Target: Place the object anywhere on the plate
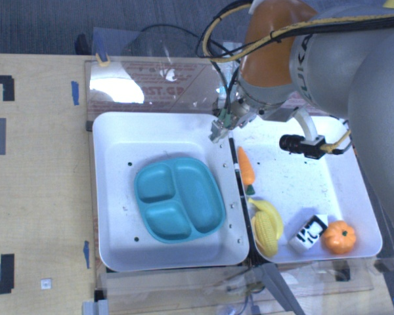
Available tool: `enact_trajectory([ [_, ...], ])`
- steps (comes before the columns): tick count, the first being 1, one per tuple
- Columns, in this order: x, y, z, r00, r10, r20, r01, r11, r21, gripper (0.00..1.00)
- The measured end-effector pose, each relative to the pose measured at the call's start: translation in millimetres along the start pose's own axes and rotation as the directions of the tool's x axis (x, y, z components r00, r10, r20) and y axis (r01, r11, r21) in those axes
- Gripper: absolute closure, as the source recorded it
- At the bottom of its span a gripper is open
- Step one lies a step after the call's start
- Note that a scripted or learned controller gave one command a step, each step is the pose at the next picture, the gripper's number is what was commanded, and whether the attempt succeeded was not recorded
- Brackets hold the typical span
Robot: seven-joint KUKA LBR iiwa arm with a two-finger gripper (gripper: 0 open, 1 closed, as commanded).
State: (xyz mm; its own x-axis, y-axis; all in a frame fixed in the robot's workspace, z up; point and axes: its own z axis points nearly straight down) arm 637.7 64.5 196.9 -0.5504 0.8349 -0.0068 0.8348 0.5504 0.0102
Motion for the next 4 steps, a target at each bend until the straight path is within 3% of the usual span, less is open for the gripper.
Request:
enact_trajectory([
  [1,-2.2,33.4,-34.6,0.772,-0.635,-0.002,0.635,0.772,-0.001,1.00],
  [3,-3.5,37.1,-58.8,0.773,-0.634,0.016,0.634,0.773,-0.012,1.00],
  [4,47.0,36.8,-41.3,0.953,-0.302,-0.011,0.302,0.953,0.008,1.00],
])
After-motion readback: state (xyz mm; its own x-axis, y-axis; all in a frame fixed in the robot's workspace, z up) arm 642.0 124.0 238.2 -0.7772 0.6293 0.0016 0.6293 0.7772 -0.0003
